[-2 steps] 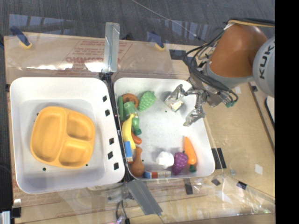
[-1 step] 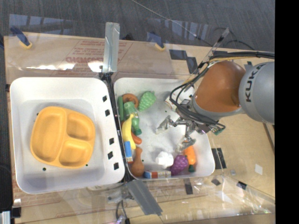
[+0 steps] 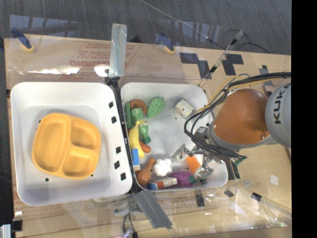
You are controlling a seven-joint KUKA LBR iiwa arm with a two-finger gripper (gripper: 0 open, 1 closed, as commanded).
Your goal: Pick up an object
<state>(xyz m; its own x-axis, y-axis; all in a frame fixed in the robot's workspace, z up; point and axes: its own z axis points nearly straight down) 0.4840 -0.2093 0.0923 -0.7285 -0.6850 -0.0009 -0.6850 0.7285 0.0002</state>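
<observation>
1. Nearest to us is the arm point(image 3: 247, 118), reaching in from the right; its orange band bulges over the right bin's right-hand rim, and black cables loop along its left side. On the grey link at the far right we read the letters "KU".
2. The right bin point(image 3: 163, 90) lies under and to the left of the gripper; the left bin point(image 3: 20, 133) sits well beyond it to the left, the two touching along their shared edge.
3. A yellow divided plate point(image 3: 67, 145) lies in the left bin, far left of the gripper.
4. The gripper point(image 3: 199, 163) hangs low in the right bin's lower right corner. We see metal fingers point(image 3: 184, 152) spread around an orange piece point(image 3: 193, 162), but we cannot tell whether they grasp it or how far they are parted.
5. Left of the gripper, along the bin's left wall, lie a banana point(image 3: 134, 135), green toys point(image 3: 136, 115) and a green leafy piece point(image 3: 156, 106).
6. Just left of and below the gripper we see a brown drumstick point(image 3: 145, 170), a white lump point(image 3: 162, 167), a purple item point(image 3: 181, 177) and a red and white tube point(image 3: 162, 184).
7. Above the gripper lies a small white carton point(image 3: 184, 106), its print too small to read.
</observation>
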